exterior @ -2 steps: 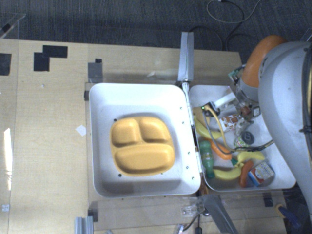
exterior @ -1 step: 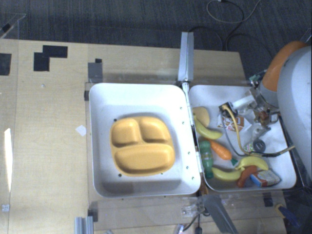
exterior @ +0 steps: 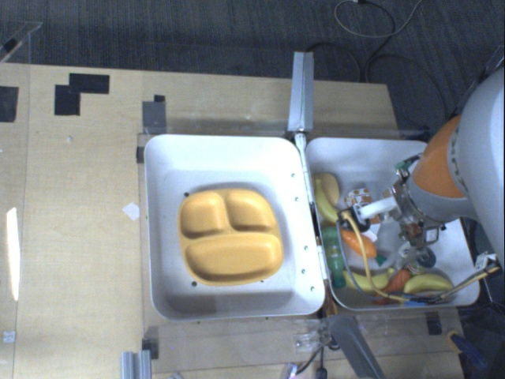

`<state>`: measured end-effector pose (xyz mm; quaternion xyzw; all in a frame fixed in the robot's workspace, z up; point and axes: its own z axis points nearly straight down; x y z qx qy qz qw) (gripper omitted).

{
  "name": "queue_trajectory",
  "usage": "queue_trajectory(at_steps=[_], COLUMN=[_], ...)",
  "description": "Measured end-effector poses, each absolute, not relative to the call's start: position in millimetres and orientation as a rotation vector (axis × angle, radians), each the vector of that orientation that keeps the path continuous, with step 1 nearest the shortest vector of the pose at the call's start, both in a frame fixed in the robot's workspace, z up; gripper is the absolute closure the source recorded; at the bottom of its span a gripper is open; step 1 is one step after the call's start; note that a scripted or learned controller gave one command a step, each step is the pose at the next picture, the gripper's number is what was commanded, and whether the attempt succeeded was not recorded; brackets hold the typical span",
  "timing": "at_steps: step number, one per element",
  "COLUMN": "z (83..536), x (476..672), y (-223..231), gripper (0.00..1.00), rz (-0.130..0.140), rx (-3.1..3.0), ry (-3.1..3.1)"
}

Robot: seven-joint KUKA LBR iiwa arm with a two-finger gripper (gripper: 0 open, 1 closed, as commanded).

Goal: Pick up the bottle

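The green bottle point(exterior: 333, 253) lies along the left wall of the right bin point(exterior: 461, 247), between a banana and the bin's front corner. Part of it is covered by the fruit around it. My gripper point(exterior: 410, 239) reaches down into the middle of the same bin, to the right of the bottle and apart from it, over the pile of food items. Nothing can be made out between its tips from this slant.
A yellow banana point(exterior: 326, 196) lies at the back left of the right bin, an orange carrot point(exterior: 359, 244) is beside the bottle, and more bananas point(exterior: 426, 281) lie along the front. The left bin point(exterior: 162, 212) holds a yellow compartment tray point(exterior: 230, 234).
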<state>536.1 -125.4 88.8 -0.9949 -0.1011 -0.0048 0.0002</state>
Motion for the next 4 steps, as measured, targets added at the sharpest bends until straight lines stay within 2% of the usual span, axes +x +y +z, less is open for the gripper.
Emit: queue_trajectory(at_steps=[1, 2, 3, 4], z=[101, 101, 90, 102], x=[539.5, 539.4, 553.3, 555.0], y=[-124, -125, -170, -171], gripper=[1.00, 0.00, 0.00, 1.00], rz=[-0.028, -0.027, -0.012, -0.019], rx=[-3.125, -3.125, -3.105, -3.110], ry=[-0.319, -0.319, -0.338, -0.347])
